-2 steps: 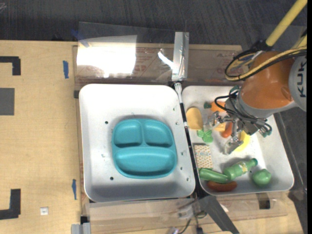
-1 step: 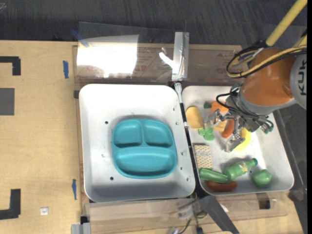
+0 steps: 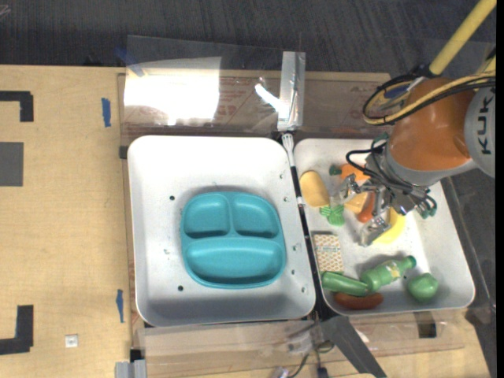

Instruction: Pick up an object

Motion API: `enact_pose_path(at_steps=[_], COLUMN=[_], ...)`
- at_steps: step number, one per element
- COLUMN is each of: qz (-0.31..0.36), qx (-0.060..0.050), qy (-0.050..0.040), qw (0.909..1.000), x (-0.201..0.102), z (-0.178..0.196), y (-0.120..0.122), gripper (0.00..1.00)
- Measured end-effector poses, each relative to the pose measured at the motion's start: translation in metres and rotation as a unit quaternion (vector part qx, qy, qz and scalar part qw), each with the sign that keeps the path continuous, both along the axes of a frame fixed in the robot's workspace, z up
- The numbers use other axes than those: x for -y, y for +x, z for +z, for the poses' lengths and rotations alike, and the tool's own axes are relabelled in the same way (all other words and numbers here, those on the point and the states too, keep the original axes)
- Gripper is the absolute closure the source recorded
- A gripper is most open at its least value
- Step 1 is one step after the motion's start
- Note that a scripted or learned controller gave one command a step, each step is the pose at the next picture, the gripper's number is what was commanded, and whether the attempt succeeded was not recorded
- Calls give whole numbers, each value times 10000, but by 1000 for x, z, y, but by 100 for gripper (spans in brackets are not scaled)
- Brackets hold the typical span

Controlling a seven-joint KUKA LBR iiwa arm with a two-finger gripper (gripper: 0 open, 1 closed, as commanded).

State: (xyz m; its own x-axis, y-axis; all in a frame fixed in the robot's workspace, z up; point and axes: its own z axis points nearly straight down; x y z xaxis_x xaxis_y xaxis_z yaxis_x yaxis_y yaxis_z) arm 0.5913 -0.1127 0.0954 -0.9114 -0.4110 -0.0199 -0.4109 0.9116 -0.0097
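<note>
Two white bins (image 3: 157, 172), gripper (image 3: 376, 215) over toys

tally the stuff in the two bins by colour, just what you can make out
Teal: 1, the divided tray in the left bin
Green: 4, bottle, round piece, long piece, small leafy piece
Tan-yellow: 1, oval piece
Red: 1, flat piece
Speckled: 1, small card
Total: 8 clear; the orange and yellow bits under the hand are too hidden to count.

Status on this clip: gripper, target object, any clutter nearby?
Gripper low in right bin, fingers unclear. No grasp confirmed. Toy food packed close: green bottle, yellow-brown piece. Teal tray in left bin.
</note>
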Motion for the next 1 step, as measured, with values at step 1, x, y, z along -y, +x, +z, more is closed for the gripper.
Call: enact_pose_path(at_steps=[1], qz=[-70], qx=[12], qy=[10], qw=[10000], x=[5], z=[0], y=[0], gripper=[0])
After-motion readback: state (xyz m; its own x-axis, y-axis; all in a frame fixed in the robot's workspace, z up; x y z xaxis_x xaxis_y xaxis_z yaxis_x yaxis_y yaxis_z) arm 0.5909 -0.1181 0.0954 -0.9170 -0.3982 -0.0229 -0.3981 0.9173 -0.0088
